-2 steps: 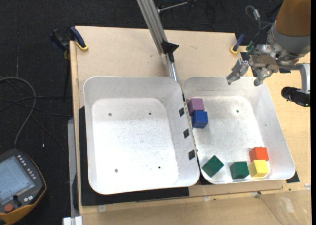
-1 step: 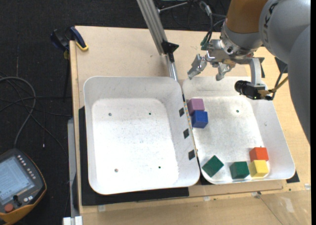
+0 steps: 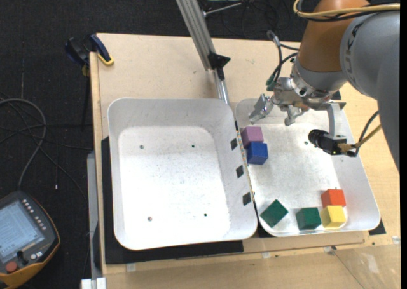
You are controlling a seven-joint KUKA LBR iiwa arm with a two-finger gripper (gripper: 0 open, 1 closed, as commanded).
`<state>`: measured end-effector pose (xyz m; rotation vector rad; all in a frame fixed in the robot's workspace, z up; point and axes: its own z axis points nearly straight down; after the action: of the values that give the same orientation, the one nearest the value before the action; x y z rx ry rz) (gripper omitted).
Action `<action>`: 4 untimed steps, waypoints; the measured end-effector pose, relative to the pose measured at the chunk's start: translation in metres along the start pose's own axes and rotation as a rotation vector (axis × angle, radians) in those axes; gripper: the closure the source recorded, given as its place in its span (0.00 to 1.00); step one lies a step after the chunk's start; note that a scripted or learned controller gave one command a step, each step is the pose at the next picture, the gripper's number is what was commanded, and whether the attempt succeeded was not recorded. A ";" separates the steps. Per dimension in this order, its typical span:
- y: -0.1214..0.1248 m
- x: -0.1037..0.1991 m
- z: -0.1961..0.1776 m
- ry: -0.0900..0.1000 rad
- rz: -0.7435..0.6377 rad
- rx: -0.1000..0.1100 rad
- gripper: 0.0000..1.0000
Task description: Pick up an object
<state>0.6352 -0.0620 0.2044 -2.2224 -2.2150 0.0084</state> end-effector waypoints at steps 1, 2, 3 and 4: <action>0.031 0.062 0.009 0.003 -0.011 -0.009 0.00; 0.018 -0.039 0.009 -0.003 0.005 -0.006 0.00; 0.006 0.019 0.009 0.003 -0.010 -0.004 0.00; -0.017 0.035 0.009 0.002 -0.007 -0.004 0.00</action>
<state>0.6182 -0.0265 0.1953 -2.2157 -2.2237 0.0028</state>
